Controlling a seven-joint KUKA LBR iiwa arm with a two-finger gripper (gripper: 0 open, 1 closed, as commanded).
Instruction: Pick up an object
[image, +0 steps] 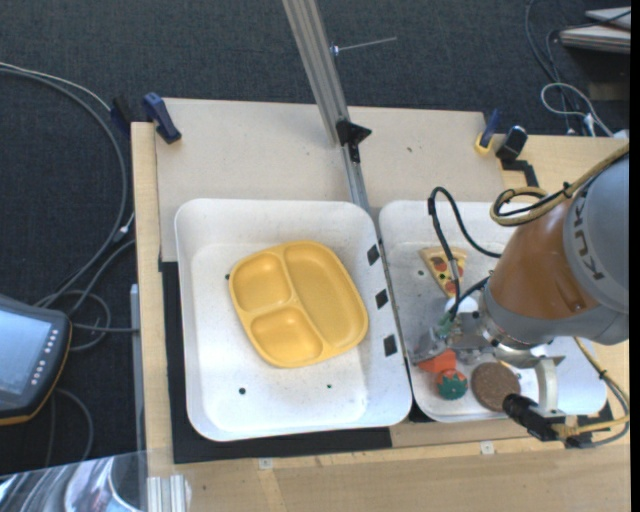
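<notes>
Yellow three-compartment plate (296, 302) lying flat at centre of left bin (200, 240), on wooden counter (250, 130). All places below given relative to this plate. Right bin (410, 240) directly to its right, rims touching. Grey arm with orange band (535, 270) farther right, over right bin. End effector (447, 335) lowered into that bin, right of plate; finger state not discernible. Orange-and-green toy (447, 375) right of plate and slightly nearer the camera, just below end effector. Brown disc (494, 384) farther right again, beside toy. Pizza-slice toy (443, 266) right of plate, toward far rim.
</notes>
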